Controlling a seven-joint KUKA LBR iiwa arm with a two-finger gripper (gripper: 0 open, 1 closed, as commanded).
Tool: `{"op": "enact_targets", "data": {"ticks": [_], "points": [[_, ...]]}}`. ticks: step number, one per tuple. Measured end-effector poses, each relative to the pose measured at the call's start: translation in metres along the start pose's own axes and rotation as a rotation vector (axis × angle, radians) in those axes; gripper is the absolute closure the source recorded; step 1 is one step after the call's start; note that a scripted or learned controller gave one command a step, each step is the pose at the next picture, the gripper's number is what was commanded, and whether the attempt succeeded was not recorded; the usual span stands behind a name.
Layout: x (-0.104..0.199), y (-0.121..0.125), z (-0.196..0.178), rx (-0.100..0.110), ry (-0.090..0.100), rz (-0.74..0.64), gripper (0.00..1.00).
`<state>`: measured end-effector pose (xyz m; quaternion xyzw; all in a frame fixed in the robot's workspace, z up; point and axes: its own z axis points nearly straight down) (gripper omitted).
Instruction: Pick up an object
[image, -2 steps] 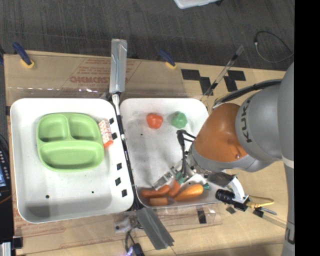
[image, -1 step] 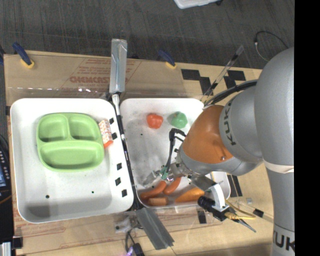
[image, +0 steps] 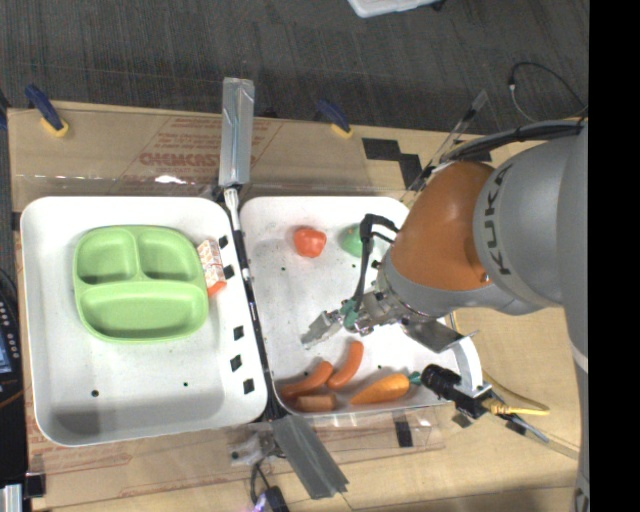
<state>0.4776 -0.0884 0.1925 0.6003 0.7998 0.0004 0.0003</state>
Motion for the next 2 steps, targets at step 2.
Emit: {"op": "enact_targets", "data": {"ticks": [2], "points": [[-0.0608, -0.0197, 0.0552, 0.005, 0.002, -0.093, 0.00]]}}
